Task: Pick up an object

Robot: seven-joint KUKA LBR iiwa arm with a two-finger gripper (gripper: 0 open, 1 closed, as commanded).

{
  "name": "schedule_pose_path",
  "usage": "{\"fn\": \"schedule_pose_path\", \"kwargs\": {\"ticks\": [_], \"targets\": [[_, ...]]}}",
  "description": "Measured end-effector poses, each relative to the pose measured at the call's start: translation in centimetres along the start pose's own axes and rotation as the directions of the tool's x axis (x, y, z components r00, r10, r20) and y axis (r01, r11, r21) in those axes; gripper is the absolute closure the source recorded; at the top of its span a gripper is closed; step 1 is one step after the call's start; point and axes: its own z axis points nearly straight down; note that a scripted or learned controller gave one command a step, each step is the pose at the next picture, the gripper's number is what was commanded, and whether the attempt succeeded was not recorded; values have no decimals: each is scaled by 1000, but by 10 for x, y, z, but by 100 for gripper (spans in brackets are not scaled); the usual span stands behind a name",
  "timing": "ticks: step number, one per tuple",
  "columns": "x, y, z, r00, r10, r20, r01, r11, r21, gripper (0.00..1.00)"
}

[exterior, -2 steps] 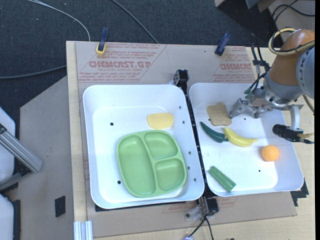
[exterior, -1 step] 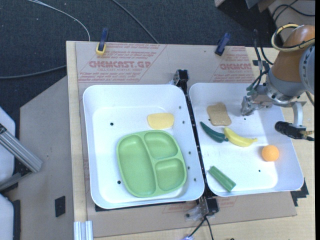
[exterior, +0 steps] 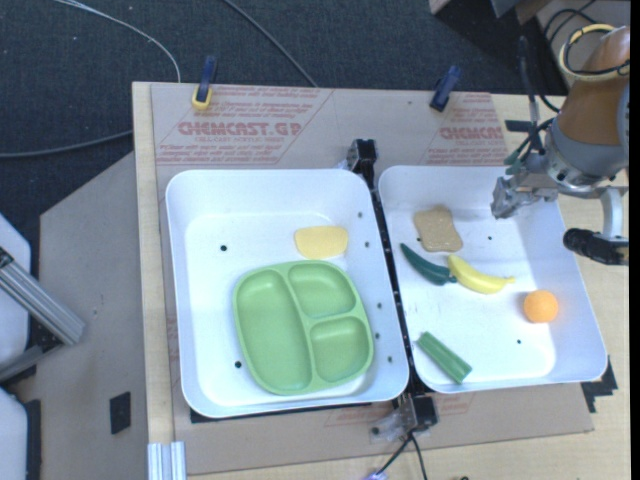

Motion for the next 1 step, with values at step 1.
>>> {"fn": "schedule_pose_path", "kwargs": {"ticks": [1], "targets": [[-1,2,-65,1000,0,1,0,1000,-3,100]]}}
